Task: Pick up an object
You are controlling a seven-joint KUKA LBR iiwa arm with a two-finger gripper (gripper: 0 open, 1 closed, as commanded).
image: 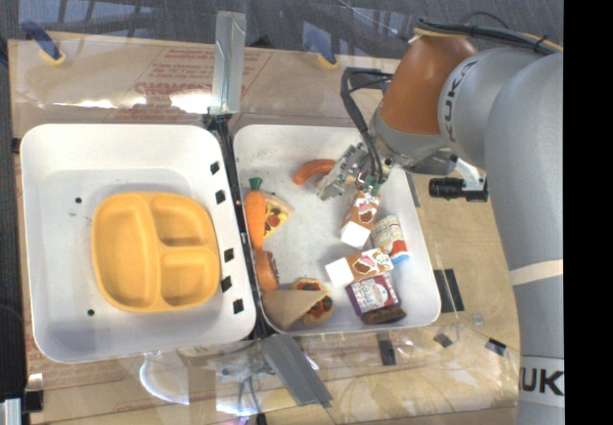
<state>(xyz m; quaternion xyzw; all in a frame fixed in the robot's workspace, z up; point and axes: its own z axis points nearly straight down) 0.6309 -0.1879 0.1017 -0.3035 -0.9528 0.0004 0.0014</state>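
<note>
My gripper [342, 176] hangs low in the right bin [287, 141], near its back. It sits just right of an orange sausage [311, 169] and just above-left of a small brown carton [362, 211]. No object shows in its grasp. Further toys lie in this bin: a carrot [255, 218] and a pizza slice [278, 214] along the left wall, and a small bottle [389, 237]. A white cube [337, 271], a dark red packet [374, 297] and a brown wrap [303, 306] lie at the front.
The left bin [57, 165] holds a yellow divided plate [153, 249]. A grey divider strip [228, 64] stands between the bins at the back. The grey arm with its orange band [421, 88] comes in over the right bin's right rim.
</note>
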